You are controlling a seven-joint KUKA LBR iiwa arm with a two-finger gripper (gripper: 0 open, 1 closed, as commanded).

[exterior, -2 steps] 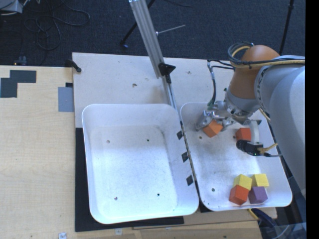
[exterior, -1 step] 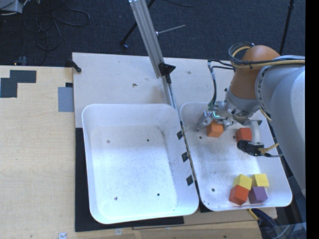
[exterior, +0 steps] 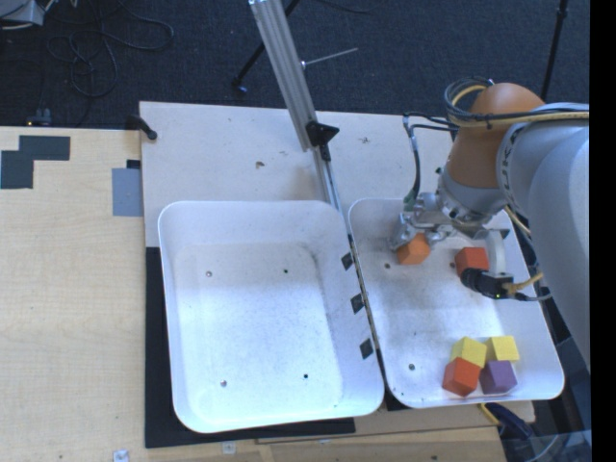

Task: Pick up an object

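The bench (exterior: 77, 287) is pale wood on the near left, with a white board (exterior: 231, 152) laid across its far part and a black mat (exterior: 154, 354) under the bins; beyond it lies dark carpet (exterior: 144, 46) strewn with cables; a slanted aluminium rail (exterior: 289, 75) tipped with a checker tag rises from between the bins. The left bin (exterior: 183, 229) is shallow, white and speckled; the right bin (exterior: 404, 383) sits just beside it, their rims touching along a line of small black clips.

The arm (exterior: 539, 181), grey with an orange band, reaches in from the right and hangs over the far part of the right bin; the jaws (exterior: 414, 243) point down there, and an orange block (exterior: 415, 250) sits right at their tips, small, rounded at the corners, bright against the white floor; whether the jaws are clamped on it or merely standing around it cannot be told.

A red block (exterior: 472, 259) lies near, to the right; in the near corner of the same bin cluster two yellow blocks (exterior: 470, 351), a purple block (exterior: 498, 376) and a red-orange block (exterior: 461, 376), touching one another.
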